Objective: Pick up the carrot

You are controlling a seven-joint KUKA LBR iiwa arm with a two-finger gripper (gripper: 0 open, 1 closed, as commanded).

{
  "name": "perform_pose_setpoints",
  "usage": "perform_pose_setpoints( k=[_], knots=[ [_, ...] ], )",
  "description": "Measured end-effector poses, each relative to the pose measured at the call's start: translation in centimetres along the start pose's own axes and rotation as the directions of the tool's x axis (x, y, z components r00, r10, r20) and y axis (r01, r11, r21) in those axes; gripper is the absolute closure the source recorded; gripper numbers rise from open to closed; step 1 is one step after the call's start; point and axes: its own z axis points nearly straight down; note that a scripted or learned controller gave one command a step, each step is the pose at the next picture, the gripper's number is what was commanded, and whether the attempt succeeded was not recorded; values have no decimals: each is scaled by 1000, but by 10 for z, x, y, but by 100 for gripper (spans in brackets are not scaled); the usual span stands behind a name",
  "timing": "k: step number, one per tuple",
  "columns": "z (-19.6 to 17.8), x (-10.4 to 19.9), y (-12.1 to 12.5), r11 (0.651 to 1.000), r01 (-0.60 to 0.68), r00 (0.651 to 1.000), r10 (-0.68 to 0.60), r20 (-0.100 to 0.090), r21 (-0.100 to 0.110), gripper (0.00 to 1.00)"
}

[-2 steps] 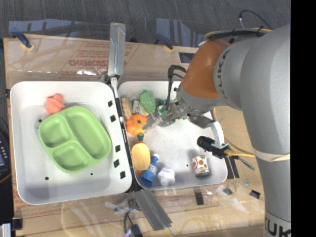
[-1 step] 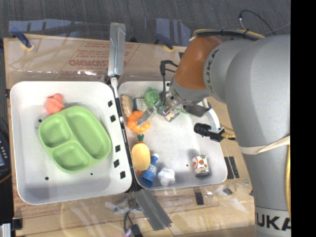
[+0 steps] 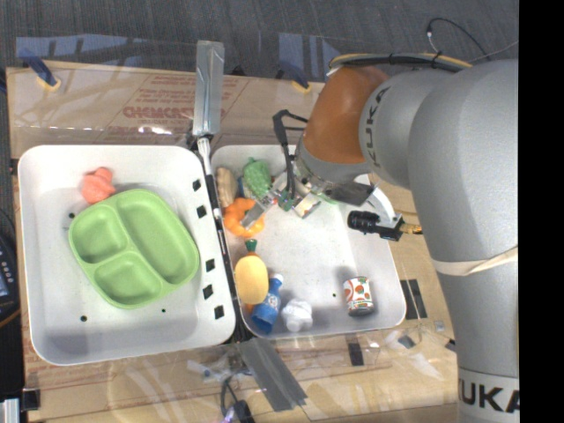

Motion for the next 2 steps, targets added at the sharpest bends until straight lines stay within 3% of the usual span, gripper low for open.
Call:
perform_pose_setpoints(
  k=[1, 2],
  knots=[
    [-13, 2, 2, 1000, 7, 1000, -7, -14, 4, 100],
    [-88, 31, 56, 999, 35, 999, -35, -21, 12, 100]
  ],
)
